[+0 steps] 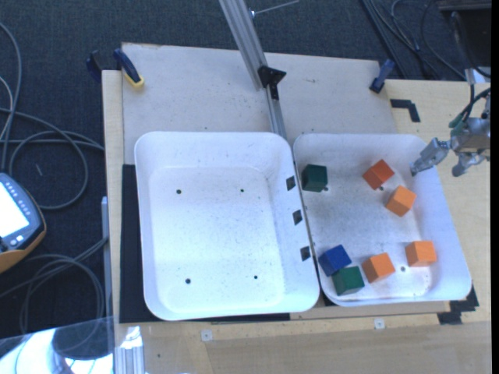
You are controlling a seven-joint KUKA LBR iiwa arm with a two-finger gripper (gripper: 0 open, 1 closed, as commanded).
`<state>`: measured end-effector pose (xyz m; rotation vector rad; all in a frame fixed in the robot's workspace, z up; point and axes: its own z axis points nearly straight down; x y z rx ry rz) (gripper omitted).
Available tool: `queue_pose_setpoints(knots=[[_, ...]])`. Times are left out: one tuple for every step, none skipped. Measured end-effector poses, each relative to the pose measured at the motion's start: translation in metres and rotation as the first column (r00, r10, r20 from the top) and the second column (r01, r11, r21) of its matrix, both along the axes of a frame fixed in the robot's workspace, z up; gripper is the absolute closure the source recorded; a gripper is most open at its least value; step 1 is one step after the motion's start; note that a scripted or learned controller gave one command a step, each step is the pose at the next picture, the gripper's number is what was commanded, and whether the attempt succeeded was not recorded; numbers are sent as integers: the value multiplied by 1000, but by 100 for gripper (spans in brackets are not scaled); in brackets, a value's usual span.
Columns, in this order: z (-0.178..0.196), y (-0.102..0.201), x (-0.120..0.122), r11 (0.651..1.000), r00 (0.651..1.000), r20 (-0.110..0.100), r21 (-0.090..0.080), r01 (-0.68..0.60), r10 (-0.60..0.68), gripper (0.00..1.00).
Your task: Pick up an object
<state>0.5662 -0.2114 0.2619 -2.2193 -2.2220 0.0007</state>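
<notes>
Nearest the camera, a green cube (pixel 348 279) is seen in the right bin (pixel 444 209), with a blue cube (pixel 334 258), another green cube (pixel 314 178) and four orange cubes; no long axis or writing is shown. At the far right, the gripper (pixel 446 160) is held over the bin's rim with fingers spread apart, clamped on nothing.

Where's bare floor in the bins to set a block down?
The left bin has a bare floor wall to wall. In the right bin, the middle is free, between the dark green block and the blue block. Its near edge is crowded, and orange blocks sit by the gripper.
</notes>
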Motion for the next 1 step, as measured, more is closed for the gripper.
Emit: queue_pose_setpoints(knots=[[27, 22, 10, 1000, 1000, 6, -1, -3, 3, 0]])
